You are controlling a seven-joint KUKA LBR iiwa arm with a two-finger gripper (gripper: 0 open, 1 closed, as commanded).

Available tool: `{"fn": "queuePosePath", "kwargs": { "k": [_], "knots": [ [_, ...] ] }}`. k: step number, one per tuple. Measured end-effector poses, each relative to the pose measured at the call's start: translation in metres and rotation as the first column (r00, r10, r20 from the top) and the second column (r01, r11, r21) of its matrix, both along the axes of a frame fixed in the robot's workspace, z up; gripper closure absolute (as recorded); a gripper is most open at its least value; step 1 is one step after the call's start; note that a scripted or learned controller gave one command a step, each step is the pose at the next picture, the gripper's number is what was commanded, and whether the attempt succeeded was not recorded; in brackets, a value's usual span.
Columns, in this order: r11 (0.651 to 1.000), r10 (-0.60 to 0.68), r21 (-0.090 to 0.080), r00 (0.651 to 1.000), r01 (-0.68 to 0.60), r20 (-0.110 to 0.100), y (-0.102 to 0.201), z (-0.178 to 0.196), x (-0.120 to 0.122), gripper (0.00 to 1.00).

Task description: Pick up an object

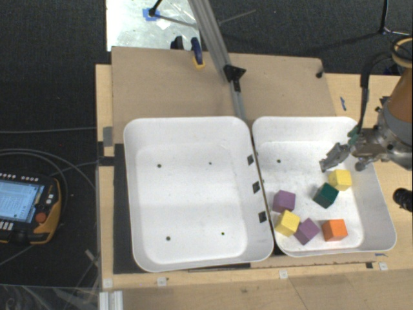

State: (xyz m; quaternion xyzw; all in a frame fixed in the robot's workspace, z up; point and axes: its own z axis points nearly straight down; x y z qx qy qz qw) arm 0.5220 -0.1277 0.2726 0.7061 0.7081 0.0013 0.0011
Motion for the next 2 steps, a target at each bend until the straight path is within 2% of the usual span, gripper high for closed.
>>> {"fn": "queuePosePath", "kwargs": {
  "k": [1, 2],
  "knots": [
    [1.000, 0.000, 0.000, 1.000, 0.000, 0.000, 0.000, 0.000, 0.000, 0.00],
    [1.000, -0.009, -0.003, 1.000, 0.009, -0.005, -0.074, -0.043, -0.006, 0.00]
  ]
}}
